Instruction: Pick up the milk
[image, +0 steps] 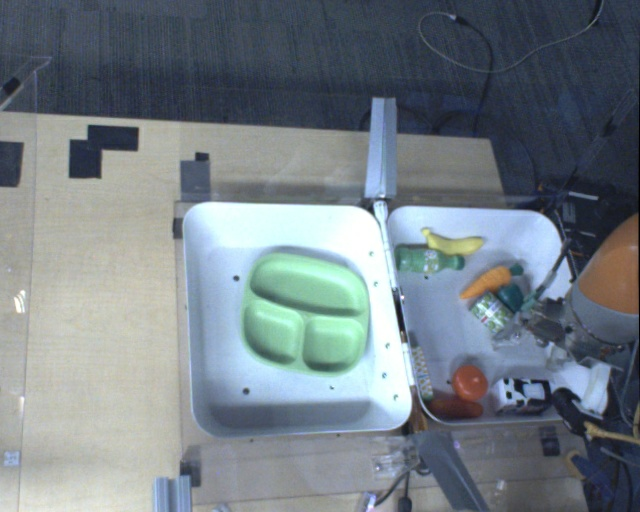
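Milk (523, 394) lies in right bin (440, 330) (near corner)

Light wooden bench (100, 330) carries two shallow white plastic bins side by side, left bin (205, 330) and right bin (540, 228), touching along a grey metal divider rail (381, 150), with black square markers (100, 148) at its far-left.

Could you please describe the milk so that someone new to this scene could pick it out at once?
Look in the right-hand white bin, at its near right corner. The small white carton with black cow patches lies there, right of the round red tomato; nothing else in the bin is black and white.
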